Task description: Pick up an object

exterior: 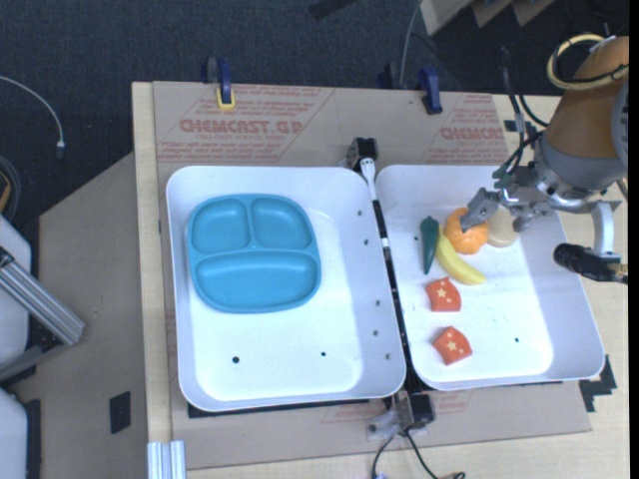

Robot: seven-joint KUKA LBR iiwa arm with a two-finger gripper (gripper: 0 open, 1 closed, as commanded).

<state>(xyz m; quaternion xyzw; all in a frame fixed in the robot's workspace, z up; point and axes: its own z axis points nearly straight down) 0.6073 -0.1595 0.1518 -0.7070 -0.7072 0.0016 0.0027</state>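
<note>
A brown bench board carries two shallow white bins side by side. The left bin holds a blue divided plate in its far-left part. The right bin holds the small things, all gathered toward its left half. The grey arm with its orange band reaches in from the right over the far part of this bin, and its gripper sits low just above an orange fruit; whether the tool is parted or closed cannot be told here (the fingers blur into the clutter). A yellow banana lies touching the orange's near side, a dark green pepper stands just left of both, and a pale beige piece sits just right of the orange. Nearer lie two red strawberry-like pieces, apart from each other.
</note>
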